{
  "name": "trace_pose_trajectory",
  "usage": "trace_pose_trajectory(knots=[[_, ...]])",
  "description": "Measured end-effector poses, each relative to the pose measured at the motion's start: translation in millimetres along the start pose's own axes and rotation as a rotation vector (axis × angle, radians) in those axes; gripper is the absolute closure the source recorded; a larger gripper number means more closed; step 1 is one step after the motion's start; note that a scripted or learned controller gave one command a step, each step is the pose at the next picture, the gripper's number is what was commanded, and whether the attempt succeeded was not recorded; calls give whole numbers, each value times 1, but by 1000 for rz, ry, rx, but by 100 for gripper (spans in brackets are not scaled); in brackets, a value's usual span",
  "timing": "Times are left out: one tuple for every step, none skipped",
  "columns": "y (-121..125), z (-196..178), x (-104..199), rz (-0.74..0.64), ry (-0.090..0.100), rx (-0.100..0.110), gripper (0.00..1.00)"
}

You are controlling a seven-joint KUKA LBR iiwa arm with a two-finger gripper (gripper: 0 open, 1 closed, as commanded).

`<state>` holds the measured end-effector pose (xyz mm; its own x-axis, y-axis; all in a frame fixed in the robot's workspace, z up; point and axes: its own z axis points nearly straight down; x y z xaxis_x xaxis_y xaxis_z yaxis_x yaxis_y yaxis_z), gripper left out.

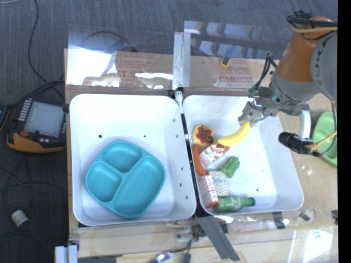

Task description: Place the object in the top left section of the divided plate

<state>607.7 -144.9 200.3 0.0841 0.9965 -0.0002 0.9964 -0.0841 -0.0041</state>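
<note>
Camera view looks down on the yellow banana [235,136] lying in the right white bin [277,174], its upper tip just under the gripper [253,114]. Whether the fingers are spread or pinching that tip I cannot tell from here. At nine o'clock of the banana sits a round red-and-yellow toy [203,134]; toward seven o'clock lie a small white carton [213,155], an orange carrot [197,159] along the bin's left wall and a green pepper-like piece [231,166]. Farther toward six o'clock are a red-and-white box [211,187] and a green bottle [235,203] on its side. The left white bin [88,114] holds the teal divided plate [125,178], well apart from the banana. Dark grey carpet [137,10] surrounds the bench, with a black-and-orange handheld pendant [34,125] at nine o'clock and cables trailing across the floor.
</note>
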Motion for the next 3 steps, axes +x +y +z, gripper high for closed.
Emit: trace_pose_trajectory(knots=[[-72, 107, -12, 128, 0, -6, 100], [-97, 14, -15, 291, -1, 1, 100], [-115, 93, 20, 429, -1, -29, 100]])
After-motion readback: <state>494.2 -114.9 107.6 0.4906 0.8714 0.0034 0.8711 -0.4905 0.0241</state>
